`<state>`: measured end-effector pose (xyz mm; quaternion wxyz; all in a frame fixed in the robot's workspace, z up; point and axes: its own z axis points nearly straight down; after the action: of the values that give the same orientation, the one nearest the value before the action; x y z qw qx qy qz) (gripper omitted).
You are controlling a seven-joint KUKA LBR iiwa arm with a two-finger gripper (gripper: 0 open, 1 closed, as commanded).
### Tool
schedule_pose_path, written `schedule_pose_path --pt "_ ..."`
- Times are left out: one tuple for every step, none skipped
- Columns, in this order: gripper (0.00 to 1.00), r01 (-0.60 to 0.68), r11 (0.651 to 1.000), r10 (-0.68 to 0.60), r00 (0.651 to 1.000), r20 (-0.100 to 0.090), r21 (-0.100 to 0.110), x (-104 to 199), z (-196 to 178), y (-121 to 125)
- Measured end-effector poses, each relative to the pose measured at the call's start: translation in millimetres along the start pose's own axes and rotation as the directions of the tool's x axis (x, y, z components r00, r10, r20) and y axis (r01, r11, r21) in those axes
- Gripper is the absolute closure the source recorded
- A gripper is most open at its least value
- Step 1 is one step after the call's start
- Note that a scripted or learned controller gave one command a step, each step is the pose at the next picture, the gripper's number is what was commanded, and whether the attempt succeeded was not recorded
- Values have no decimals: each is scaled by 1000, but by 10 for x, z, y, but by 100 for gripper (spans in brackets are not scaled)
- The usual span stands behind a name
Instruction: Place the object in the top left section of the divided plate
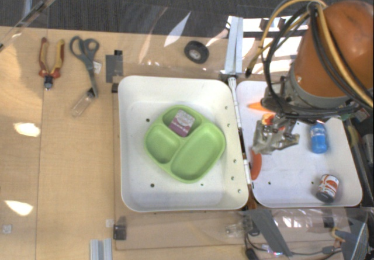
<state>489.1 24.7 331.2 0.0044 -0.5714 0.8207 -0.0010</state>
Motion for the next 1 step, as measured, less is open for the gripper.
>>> schedule_pose_path --pt "100 27 1000 -27 1000 1 -1 -619 388 -288"
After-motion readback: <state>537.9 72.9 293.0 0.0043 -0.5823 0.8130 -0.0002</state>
